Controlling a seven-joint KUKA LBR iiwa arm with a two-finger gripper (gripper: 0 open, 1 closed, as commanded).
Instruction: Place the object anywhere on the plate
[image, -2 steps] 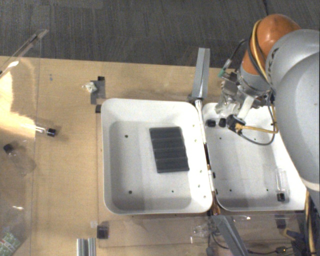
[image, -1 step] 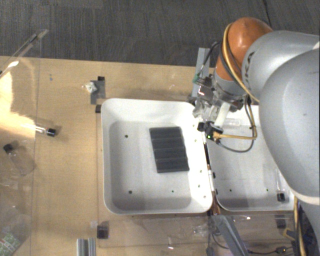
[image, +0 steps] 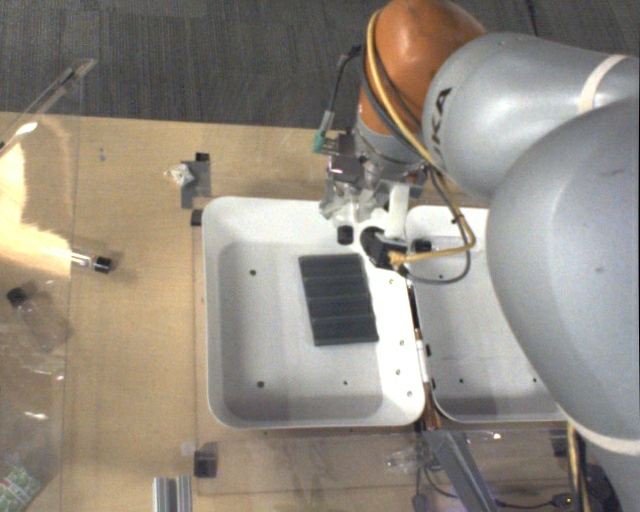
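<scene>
Dark ridged plate (image: 339, 299) lies flat in left bin (image: 235, 330), right of centre. Hand (image: 347, 222) hangs over bin's far rim, just beyond plate's far edge, apart from it. Grip state: cannot tell. Right bin (image: 470, 350) alongside on surface (image: 120, 370).
</scene>
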